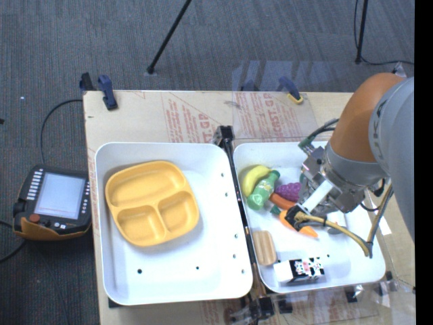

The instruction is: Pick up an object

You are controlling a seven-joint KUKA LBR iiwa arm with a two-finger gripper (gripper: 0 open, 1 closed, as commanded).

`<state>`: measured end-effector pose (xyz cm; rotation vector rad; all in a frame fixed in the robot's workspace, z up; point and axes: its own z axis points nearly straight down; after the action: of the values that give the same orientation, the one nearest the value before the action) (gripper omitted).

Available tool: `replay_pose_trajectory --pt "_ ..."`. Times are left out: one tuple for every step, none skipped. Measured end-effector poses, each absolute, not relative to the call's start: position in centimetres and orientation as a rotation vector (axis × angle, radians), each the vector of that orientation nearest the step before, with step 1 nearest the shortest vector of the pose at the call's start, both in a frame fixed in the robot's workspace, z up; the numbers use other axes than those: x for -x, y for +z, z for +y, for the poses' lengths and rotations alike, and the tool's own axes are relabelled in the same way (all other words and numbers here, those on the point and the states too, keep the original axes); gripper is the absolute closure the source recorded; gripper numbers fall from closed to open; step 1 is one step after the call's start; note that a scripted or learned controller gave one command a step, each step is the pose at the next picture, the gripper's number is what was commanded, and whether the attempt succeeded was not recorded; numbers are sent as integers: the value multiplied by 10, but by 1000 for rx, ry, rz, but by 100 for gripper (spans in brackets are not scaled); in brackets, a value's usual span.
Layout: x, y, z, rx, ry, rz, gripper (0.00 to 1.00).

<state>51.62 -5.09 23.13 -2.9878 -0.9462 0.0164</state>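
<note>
My gripper hangs low over the middle of the right bin, just right of a purple bunch of grapes. An orange carrot lies under and beside it, its tip showing near the wrist bracket. A yellow banana and a green bottle lie to the left of the grapes. A tan bread piece and a white carton with black patches lie at the bin's front. I see nothing between the gripper's parts.
The left bin holds a yellow divided plate. A divider wall runs between the bins. A teach pendant sits on the floor at the left, and clamps stand on the bench's far edge.
</note>
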Motion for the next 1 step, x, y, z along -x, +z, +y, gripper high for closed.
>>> replay_pose_trajectory --pt "-501 233 -4 3084 22 -568 100"
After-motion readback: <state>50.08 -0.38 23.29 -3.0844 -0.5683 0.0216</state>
